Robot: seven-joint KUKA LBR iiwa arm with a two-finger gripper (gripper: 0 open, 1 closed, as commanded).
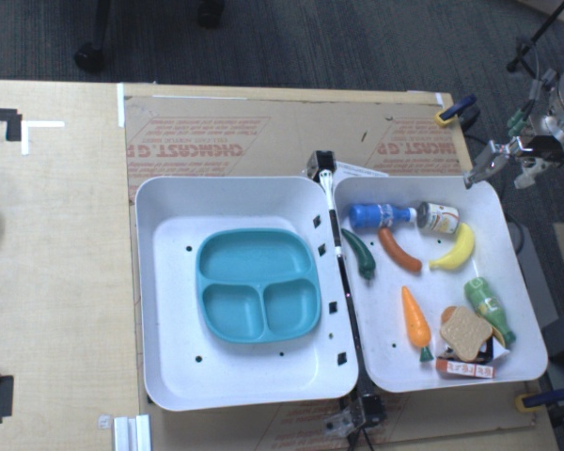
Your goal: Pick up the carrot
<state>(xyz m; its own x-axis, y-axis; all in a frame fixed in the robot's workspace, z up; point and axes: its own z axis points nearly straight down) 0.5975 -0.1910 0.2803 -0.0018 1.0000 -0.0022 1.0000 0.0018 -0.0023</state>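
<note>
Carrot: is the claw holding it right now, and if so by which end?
No. The carrot lies loose in the right bin, between the hot dog and the bread slice, with nothing gripping it.

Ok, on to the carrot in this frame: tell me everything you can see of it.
The carrot is a small orange toy, plastic by its look, tapered, with a green stub at its lower end. It lies flat on the floor of the right bin, roughly lengthwise up the picture, thin tip pointing up toward the sausage. Nothing seems to touch it; the bread slice lies just to its right.
</note>
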